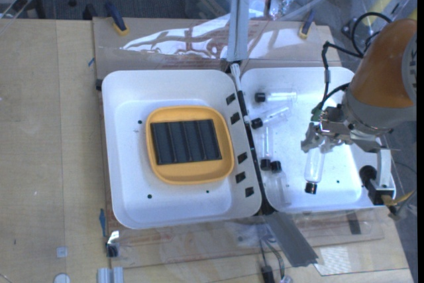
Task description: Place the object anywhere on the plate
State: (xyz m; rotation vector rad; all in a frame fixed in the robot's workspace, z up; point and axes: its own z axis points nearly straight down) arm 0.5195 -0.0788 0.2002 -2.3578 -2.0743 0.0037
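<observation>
While 2 white bins (119, 142) sit on wooden bench (46, 142), claw (317, 146) hovers over right bin, state unclear.

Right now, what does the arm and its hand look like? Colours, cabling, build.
The arm is a bulky rounded body with a broad orange band over grey casing. Black cables loop from it down toward the wrist. The hand is a small grey metal assembly, with a white bracket alongside.

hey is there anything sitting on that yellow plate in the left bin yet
No, the yellow plate shows just its own dark ribbed centre, and the clear tubes with black caps, like this tube, all lie in the right bin.
</observation>
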